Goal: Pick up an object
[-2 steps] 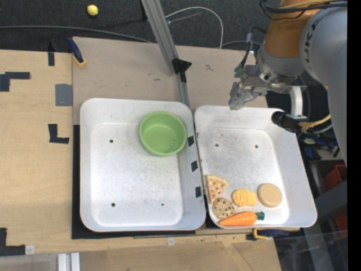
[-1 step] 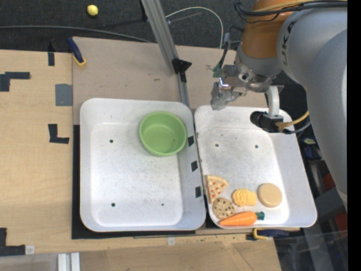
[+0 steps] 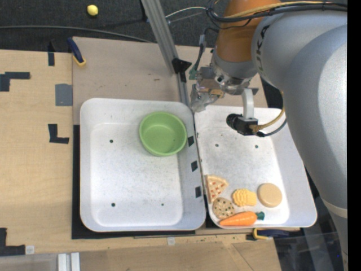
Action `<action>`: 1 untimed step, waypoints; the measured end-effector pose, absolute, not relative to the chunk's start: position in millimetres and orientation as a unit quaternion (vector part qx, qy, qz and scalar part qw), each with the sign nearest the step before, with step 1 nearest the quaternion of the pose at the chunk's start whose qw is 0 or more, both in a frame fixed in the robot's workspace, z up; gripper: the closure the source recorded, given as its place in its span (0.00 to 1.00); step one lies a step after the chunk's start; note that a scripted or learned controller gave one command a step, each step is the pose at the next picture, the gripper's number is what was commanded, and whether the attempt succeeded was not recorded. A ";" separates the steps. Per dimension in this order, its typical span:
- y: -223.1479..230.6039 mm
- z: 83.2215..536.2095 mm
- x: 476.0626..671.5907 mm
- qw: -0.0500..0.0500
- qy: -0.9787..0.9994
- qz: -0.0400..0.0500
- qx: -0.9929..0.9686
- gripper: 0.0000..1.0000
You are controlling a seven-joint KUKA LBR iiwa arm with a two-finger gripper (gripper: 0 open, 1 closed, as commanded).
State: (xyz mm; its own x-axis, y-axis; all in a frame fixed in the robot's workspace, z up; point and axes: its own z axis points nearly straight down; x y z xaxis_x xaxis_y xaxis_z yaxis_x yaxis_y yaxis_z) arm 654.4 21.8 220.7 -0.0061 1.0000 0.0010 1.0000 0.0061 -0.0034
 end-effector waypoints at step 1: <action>75.0 214.4 645.7 0.002 -0.709 0.001 -0.705 1.00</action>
